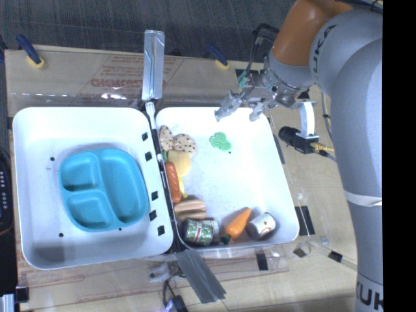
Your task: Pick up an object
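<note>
Arm: grey KUKA arm (354, 109) enters from the right; orange band (300, 25) sits above the wrist.
Tool: tool (239, 108) hovers over the far rim of the right bin, near its upper middle. Two fingers (226, 108) splay apart, nothing between them.
Right bin: white right bin (276, 174) holds all the loose items, mostly crowded along its left wall and near edge.
Green piece: small green piece (220, 141) lies alone on the bin floor, just below the tool, not touching it.
Cookies: two speckled cookies (177, 142) sit against the left wall near the far end.
Yellow item: pale yellow item (183, 165) just below the cookies.
Sausage: red-orange sausage (173, 182) lies lengthwise along the left wall.
Hot dog: hot dog (190, 208) below it, lying crosswise.
Can: dark green can (199, 231) on its side at the near edge.
Carrot: orange carrot (236, 222) tilted, beside the can.
White can: red-and-white can (262, 225) on its side, just right of the carrot.
Left bin: left bin (32, 174) carries a blue divided plate (103, 188), three compartments.
Counter: brown counter (325, 194) under both bins.
</note>
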Robot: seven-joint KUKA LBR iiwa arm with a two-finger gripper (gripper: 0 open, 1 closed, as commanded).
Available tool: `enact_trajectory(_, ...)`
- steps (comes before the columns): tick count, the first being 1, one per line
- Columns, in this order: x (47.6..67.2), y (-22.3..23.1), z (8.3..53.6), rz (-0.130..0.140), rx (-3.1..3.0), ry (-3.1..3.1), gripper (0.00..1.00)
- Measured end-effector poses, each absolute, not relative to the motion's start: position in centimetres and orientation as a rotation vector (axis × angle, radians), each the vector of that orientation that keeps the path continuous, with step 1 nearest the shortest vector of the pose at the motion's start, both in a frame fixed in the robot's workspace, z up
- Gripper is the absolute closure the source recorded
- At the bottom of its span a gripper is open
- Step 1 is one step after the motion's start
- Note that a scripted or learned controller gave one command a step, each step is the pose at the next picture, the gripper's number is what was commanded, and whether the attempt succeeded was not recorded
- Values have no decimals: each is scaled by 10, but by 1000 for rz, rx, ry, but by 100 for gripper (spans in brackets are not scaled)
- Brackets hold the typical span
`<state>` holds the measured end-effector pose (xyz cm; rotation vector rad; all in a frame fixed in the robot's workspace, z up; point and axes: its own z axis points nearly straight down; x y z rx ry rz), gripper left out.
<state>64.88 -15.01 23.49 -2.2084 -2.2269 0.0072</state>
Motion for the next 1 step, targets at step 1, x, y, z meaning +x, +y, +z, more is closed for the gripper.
enact_trajectory(1,648,-173,96,12,-2058,-2356,0)
